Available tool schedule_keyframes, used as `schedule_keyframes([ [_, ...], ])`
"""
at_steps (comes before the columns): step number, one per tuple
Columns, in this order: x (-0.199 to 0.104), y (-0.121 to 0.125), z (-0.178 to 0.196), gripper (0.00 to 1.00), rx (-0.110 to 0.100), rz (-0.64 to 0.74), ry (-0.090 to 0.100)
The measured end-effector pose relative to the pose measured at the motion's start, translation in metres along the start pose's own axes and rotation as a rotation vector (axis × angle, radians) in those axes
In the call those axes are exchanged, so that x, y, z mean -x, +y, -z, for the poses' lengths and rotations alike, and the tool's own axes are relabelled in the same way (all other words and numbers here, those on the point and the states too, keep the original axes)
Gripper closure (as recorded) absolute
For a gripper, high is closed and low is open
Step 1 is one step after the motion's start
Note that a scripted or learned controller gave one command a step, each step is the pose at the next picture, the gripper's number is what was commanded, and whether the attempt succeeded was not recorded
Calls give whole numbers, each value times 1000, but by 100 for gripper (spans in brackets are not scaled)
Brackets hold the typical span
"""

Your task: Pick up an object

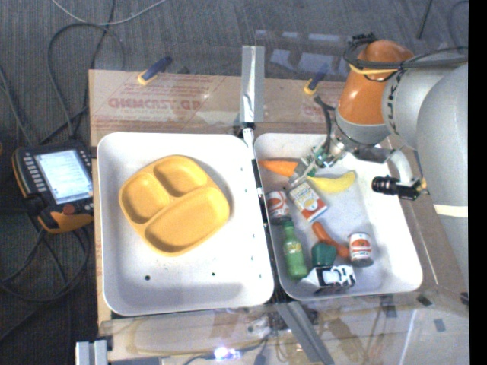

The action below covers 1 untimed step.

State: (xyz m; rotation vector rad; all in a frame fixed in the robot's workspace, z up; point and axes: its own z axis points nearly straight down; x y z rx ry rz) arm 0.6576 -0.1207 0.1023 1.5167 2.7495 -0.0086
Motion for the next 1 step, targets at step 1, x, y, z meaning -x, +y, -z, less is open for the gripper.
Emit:
schedule_keyframes([
  [1, -19, 25, 85, 100, 4, -35, 4],
])
